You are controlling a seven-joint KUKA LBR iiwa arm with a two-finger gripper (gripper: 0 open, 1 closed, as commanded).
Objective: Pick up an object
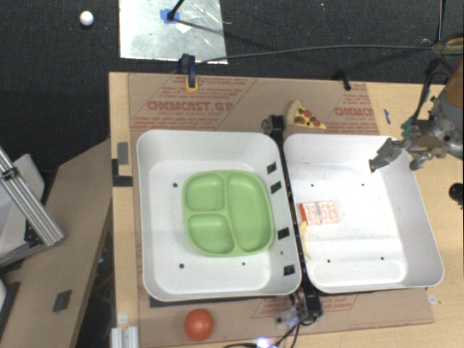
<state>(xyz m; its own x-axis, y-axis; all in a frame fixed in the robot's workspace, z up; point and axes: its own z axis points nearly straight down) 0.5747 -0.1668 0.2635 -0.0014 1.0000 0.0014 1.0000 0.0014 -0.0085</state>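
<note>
Status: pick not yet done. Two-finger gripper (398,155) hovers over upper right of right white bin (417,216), fingers spread, nothing btwn them. Likely target, small flat white packet w/ red print (320,212), lies on bin floor near left wall, well apart from gripper. Green three-compartment plastic tray (228,212) sits in left white bin (156,172). Remaining: approach, descend, grasp, lift.
</note>
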